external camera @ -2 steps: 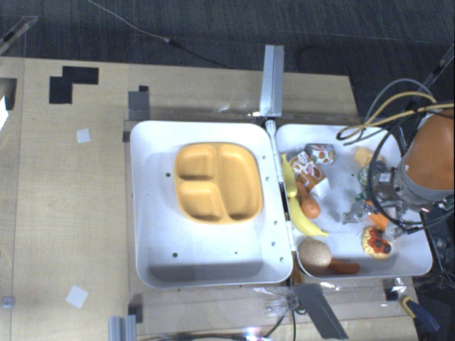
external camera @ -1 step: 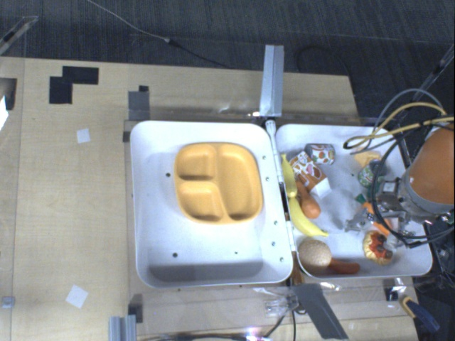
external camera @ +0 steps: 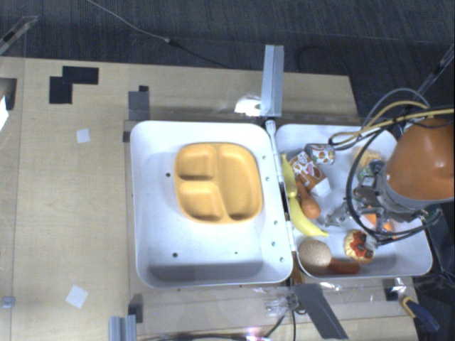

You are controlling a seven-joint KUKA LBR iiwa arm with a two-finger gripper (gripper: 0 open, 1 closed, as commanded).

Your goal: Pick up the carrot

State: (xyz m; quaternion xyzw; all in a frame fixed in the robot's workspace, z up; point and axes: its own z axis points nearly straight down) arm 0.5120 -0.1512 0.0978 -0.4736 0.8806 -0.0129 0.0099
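Note:
An orange, tapered carrot [external camera: 310, 206] lies in the right bin [external camera: 412, 261], just right of a yellow banana [external camera: 298, 208]. My gripper [external camera: 364, 213] hangs low over the right half of that bin, under the grey wrist and orange band [external camera: 424, 163]. It is about a hand's width to the right of the carrot and apart from it. A small orange patch [external camera: 372, 220] shows right beneath the gripper; I cannot tell what it is. The wrist and cables hide the gripper's tip.
Around the carrot lie a printed snack packet [external camera: 310, 168], a small can [external camera: 321, 153], a brown round item [external camera: 314, 253], a red sausage [external camera: 345, 266] and a colourful toy [external camera: 357, 245]. The left bin [external camera: 153, 190] holds a yellow divided plate [external camera: 217, 182].

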